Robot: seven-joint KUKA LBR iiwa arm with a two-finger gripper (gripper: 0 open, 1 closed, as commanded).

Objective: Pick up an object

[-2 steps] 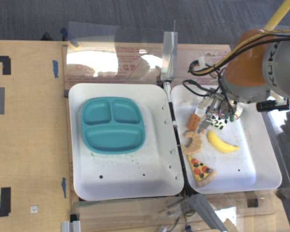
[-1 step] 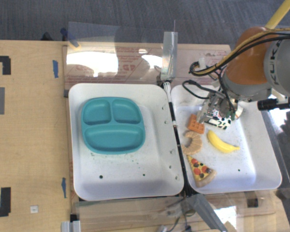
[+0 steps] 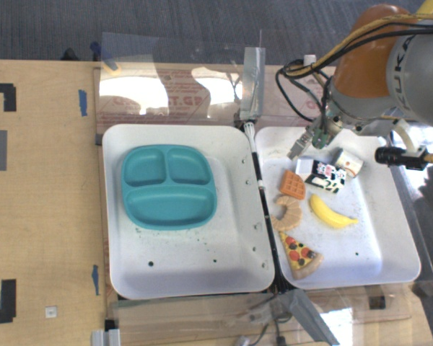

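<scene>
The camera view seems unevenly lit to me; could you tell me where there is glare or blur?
In the camera view, glare washes out the clear panel behind the left bin; the same view blurs the gripper slightly, while the banana and teal tray stay sharp, with soft shadows.

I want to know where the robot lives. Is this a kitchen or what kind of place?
Probably a robot test lab, not a kitchen. A grey and orange arm with loose cables reaches over two white bins, the food such as the banana and pizza slice looks like toys, and tape marks the bench.
</scene>
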